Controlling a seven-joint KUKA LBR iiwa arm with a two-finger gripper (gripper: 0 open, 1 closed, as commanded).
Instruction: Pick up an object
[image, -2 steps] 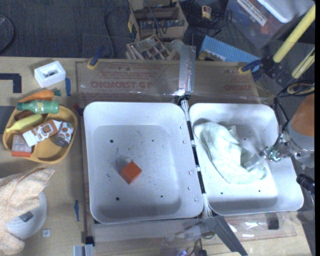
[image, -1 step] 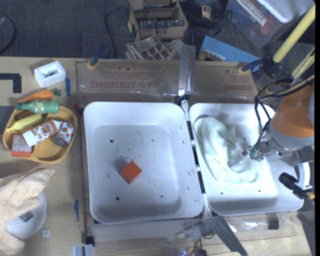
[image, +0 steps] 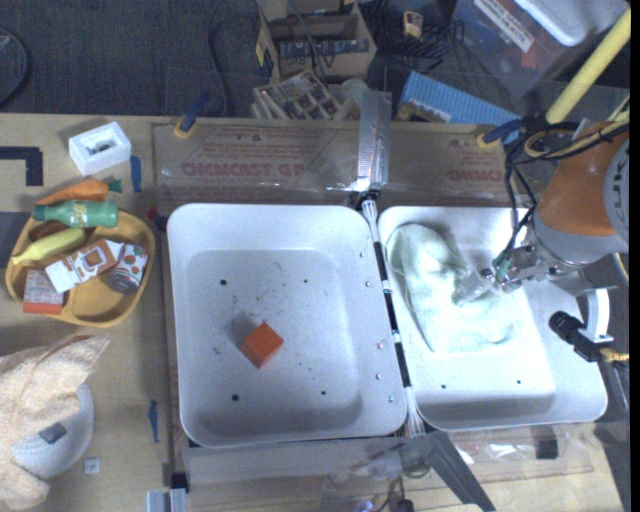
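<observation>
An orange cube lies alone in the left bin, a little left of its middle. A crumpled pale green-white cloth covers the upper left half of the right bin. My gripper reaches in from the right and sits low on the cloth's right part, its fingers pressed into the folds. The cloth hides how the jaws stand. The grey arm with its orange band hangs above the right bin's far right corner.
A yellow bowl with toy food and small boxes stands left of the bins, with a beige cloth below it. A white box lies at the far left. Clear plastic panels run behind the bins. Cables hang beside the arm.
</observation>
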